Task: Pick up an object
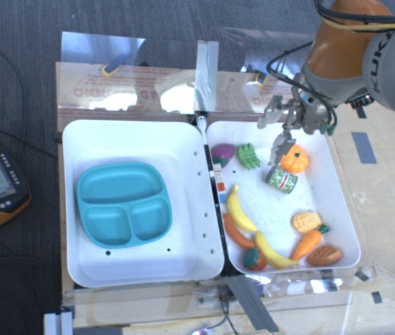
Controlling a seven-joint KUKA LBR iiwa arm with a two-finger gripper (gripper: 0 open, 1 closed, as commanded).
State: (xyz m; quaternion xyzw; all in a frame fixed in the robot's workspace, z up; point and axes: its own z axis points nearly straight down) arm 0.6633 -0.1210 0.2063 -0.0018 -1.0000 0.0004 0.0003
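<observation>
Strawberry (254, 259), bananas (273, 251) and carrot (307, 243) crowded the right bin's (344, 208) near edge. Gripper (282, 149) hung over the orange pumpkin (295, 159) and green can (281, 180); finger opening could not be told. Risk: both targets touched, so a descent might nudge one aside.

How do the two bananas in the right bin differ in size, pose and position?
The upper banana looks shorter and stands steeper in the view; the lower banana looks longer and slants toward the bin's near edge. The upper one lies along the orange sausage-like toy; the lower one reaches the carrot. Both are yellow, curved and lie flat in the right bin.
</observation>
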